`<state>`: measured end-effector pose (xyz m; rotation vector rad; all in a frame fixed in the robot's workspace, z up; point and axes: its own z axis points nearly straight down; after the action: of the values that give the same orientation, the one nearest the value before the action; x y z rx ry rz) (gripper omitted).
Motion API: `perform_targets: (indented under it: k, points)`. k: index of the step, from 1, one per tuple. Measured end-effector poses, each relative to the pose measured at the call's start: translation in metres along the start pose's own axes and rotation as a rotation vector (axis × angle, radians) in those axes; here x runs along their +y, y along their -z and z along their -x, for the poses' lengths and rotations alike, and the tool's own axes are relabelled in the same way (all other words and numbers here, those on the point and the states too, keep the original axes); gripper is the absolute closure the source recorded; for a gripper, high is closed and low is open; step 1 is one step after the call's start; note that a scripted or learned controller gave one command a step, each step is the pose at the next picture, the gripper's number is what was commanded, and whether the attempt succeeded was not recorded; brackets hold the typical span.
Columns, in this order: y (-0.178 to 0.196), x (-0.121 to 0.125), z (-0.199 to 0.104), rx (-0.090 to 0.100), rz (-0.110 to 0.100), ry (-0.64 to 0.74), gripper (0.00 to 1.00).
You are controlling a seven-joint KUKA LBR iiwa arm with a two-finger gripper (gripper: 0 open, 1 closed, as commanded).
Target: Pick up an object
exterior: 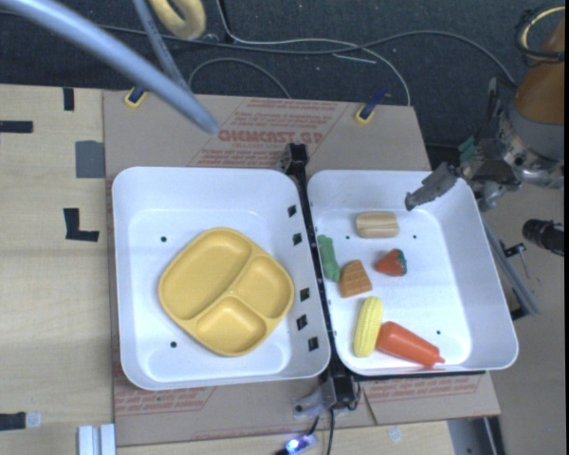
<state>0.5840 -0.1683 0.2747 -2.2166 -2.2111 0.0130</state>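
Note:
The right bin (474, 254) holds several toy foods. A tan bread roll (376, 224) lies near its back, and a red strawberry (392, 263) sits just in front of that. A green piece (328, 259) and a brown wedge (355, 279) lie by the bin's left wall. A yellow corn cob (367, 326) and an orange carrot (408, 344) rest at the front. My gripper (423, 195) hangs over the bin's back right corner. It is up and to the right of the roll, and nothing is visibly held in it.
A yellow divided plate (228, 290) lies in the left bin (133, 254). A black divider (308, 254) runs between the bins. Cables cross the dark floor behind the bench, and a grey pole (95, 41) slants across the top left.

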Motion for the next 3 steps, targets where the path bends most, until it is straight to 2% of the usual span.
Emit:
perform_targets:
  k: [1,3]
  points:
    - [0.008,0.002,-0.001,-0.002,0.012,0.004,0.0]
    - [-0.086,0.007,-0.01,-0.002,0.008,0.004,0.0]
